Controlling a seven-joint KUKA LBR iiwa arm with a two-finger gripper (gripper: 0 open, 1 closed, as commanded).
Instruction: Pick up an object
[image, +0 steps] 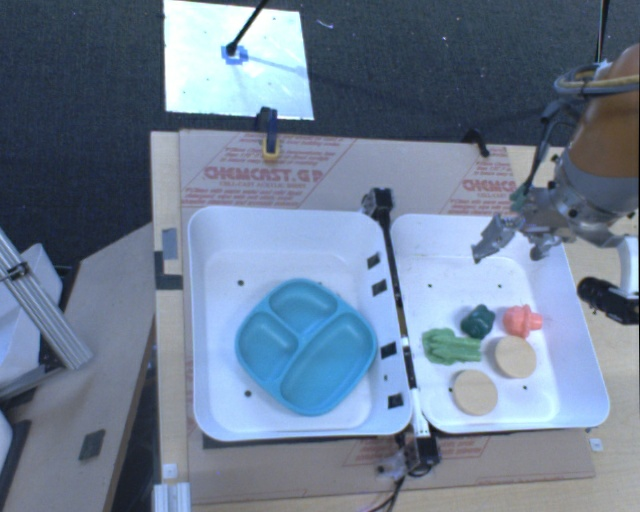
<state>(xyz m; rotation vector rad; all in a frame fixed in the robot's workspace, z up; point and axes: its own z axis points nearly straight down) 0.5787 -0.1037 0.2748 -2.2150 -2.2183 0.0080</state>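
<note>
**Gripper hovers, fingers spread, over the far side of the right bin**

A grey arm with an orange band (608, 135) reaches in from the right of the table (300, 165), its gripper (516, 240) poised above the far edge of the right bin (590, 400). The two fingers (492, 241) stand apart with nothing between them, well clear of the objects below.

Those objects sit clustered toward the near half of the right bin. A dark teal piece (478, 321) lies nearest the bin's centre, with an orange-pink piece (521, 320) just beside it toward the bin's right wall. A green toy (450, 346) lies beside the teal piece, toward the divider that the right bin shares with its neighbour. Two tan discs complete the group: one tan disc (516, 357) just below the orange-pink piece, and a second tan disc (474, 392) closest to the bin's near wall.

Across the divider from the right bin, the left bin (215, 240) holds a blue divided plate (305, 345), which lies flat and slightly turned, its three compartments facing up.

Beyond the right bin's far wall, a cardboard sheet (340, 170) with red lettering lies under both bins.
</note>
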